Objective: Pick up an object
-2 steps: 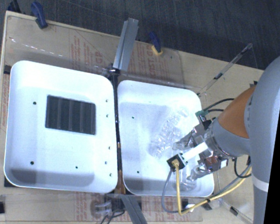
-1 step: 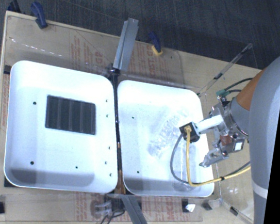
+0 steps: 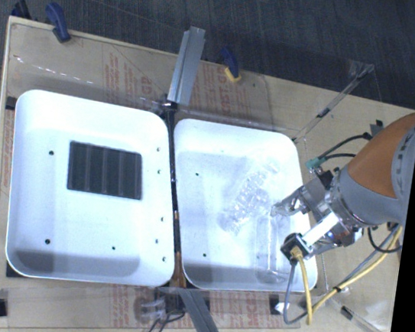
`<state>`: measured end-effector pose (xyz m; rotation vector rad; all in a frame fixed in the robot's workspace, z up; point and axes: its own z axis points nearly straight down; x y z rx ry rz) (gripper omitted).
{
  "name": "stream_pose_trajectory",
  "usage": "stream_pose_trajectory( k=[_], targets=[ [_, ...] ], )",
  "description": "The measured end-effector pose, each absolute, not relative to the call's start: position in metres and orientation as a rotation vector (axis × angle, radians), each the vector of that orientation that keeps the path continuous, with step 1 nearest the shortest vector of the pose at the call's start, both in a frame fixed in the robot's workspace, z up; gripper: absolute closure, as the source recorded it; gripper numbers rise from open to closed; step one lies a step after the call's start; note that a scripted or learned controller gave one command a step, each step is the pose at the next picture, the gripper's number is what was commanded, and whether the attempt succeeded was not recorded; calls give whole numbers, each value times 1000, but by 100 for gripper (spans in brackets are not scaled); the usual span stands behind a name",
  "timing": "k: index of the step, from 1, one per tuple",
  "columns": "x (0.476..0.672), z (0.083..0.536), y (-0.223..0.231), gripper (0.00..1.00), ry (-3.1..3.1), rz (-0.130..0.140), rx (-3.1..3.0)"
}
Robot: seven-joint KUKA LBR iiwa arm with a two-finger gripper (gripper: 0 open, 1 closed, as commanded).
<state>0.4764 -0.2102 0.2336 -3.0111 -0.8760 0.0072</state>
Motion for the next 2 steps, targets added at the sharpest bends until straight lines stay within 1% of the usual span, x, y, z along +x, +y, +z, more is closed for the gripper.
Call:
stream_pose_trajectory(
  k=[1, 2],
  targets=[
    [476, 190, -210, 0, -941, 6, -2993],
    [477, 200, -210, 100, -949, 7, -2989]
  ],
)
